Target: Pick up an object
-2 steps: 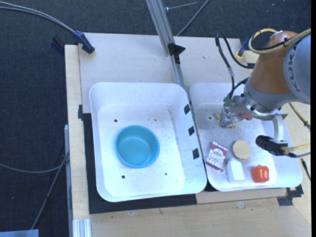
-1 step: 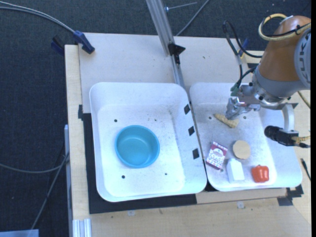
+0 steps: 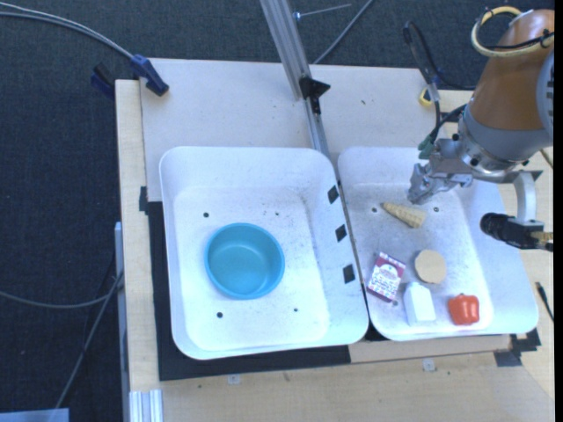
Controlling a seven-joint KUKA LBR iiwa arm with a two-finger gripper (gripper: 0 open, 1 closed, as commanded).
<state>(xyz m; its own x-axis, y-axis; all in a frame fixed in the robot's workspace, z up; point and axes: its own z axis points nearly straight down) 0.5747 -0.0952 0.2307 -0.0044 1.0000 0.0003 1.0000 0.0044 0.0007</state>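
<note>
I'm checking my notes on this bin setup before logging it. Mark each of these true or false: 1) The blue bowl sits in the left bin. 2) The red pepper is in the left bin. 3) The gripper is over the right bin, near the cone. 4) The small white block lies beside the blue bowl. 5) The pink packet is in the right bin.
1) True: the blue bowl sits in the left bin.
2) False: the red pepper lies in the right bin, near its front corner.
3) True: the gripper is over the right bin, just above the cone.
4) False: the white block is in the right bin, between the pink packet and the pepper.
5) True.
</note>
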